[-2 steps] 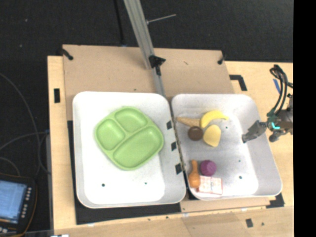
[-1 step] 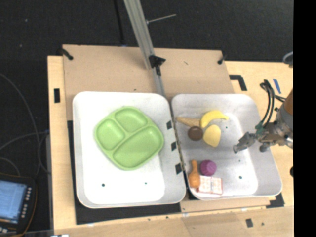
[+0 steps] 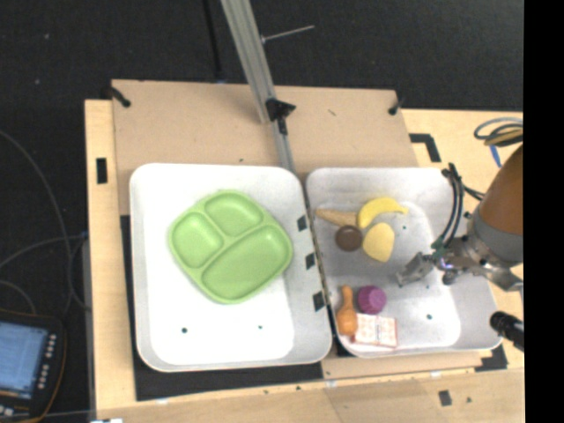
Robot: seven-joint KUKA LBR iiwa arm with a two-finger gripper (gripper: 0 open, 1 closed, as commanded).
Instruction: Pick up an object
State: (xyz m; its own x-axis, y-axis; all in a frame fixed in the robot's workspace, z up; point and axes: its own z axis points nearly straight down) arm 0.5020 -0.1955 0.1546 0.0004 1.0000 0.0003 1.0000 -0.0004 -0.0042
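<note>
Looking down: we see a bench (image 3: 370,139) with two shallow white bins side by side, and the arm (image 3: 502,210) reaching in from the right.
Progress: we judge the pick is not yet made; every object lies on a bin floor, and nothing sits between the jaws.
Left to do: as we read it, choosing an object, closing on it and lifting it.
Gripper: the gripper (image 3: 414,271) hangs over the right bin (image 3: 441,324), a little right of its middle, above bare floor.
Jaws: we cannot tell whether they stand open or closed; the tip is small and blurred.
Nearest objects: a yellow rounded piece (image 3: 379,242) lies just left of the jaws and slightly farther back, with a yellow banana (image 3: 381,209) beyond it.
Other objects: a brown ball (image 3: 349,238) and a tan cone (image 3: 332,217) lie farther left; a purple ball (image 3: 371,300), an orange piece (image 3: 346,311) and a small printed box (image 3: 376,331) lie nearer the front edge, left of the jaws.
Left bin: the left bin (image 3: 159,324) holds a green divided plate (image 3: 231,247), well apart from the jaws.
</note>
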